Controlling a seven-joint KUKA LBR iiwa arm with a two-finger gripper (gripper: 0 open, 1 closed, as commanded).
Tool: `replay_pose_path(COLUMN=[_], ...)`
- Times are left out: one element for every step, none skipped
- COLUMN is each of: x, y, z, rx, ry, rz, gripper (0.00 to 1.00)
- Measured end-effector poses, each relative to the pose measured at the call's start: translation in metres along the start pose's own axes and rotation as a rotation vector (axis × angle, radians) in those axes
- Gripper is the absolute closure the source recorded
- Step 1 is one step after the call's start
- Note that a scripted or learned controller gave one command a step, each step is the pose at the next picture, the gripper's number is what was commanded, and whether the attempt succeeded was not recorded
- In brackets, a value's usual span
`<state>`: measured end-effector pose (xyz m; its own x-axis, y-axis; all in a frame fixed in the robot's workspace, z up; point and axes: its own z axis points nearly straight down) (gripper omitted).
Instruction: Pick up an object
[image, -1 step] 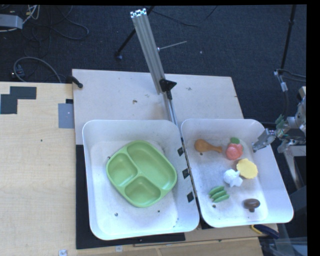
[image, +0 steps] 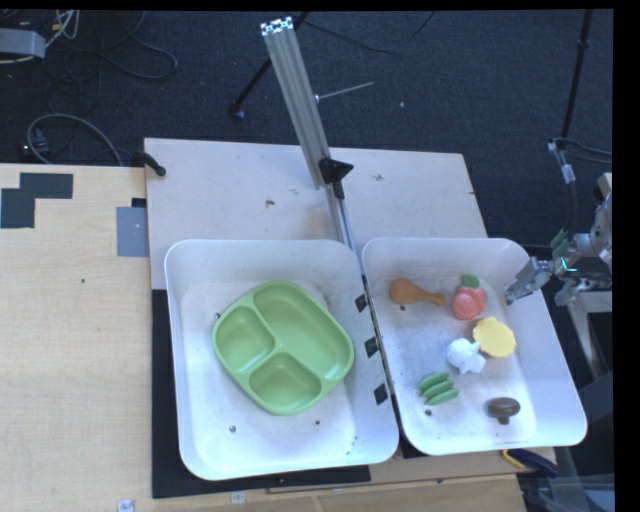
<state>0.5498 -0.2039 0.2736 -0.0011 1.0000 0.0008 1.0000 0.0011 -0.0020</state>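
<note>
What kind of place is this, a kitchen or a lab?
Most likely a robotics lab: two white bins on a bench, toy food like a tomato and green divided plate, cables on dark floor.

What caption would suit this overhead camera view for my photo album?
Claw at the right bin's edge, over toy foods; a green tray sits in the left bin.

The gripper (image: 535, 277) sat at the right bin's (image: 560, 400) right rim, too small and blurred to show how its fingers stood. The arm (image: 590, 255) behind it was cut off by the picture's right side. A small white object (image: 464, 355) in that bin was too blurred to identify. A yellow item (image: 527, 460) under the bin's near right corner was mostly hidden.
</note>
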Motion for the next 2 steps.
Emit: replay_pose_path(x=[0.006, 0.009], y=[-0.002, -0.001], z=[0.044, 0.088], rx=[0.005, 0.005], ry=[0.001, 0.001], rz=[0.000, 0.001], gripper=[0.00, 0.00])
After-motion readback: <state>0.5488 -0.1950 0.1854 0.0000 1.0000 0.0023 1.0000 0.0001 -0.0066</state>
